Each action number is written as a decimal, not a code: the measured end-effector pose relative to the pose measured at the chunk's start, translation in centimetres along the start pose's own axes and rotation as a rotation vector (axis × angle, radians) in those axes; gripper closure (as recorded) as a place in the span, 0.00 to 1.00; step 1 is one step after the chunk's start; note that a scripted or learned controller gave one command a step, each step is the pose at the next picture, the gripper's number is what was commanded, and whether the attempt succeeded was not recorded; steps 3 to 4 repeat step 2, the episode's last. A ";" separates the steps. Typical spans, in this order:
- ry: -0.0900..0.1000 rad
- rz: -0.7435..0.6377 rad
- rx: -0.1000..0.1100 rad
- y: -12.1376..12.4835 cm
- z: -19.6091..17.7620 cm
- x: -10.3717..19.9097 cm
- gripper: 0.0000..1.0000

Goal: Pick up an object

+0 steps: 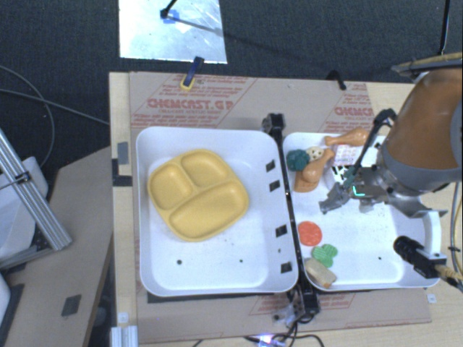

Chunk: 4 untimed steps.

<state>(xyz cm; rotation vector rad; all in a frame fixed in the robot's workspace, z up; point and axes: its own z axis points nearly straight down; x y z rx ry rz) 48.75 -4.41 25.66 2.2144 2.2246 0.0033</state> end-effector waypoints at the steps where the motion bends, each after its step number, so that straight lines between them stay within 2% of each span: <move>1: 0.000 -0.005 -0.004 0.1 -1.1 0.0 1.00; 2: 0.000 -0.005 -0.002 0.1 -1.0 0.0 0.00; 4: 0.000 -0.005 -0.002 0.1 -1.0 0.0 0.00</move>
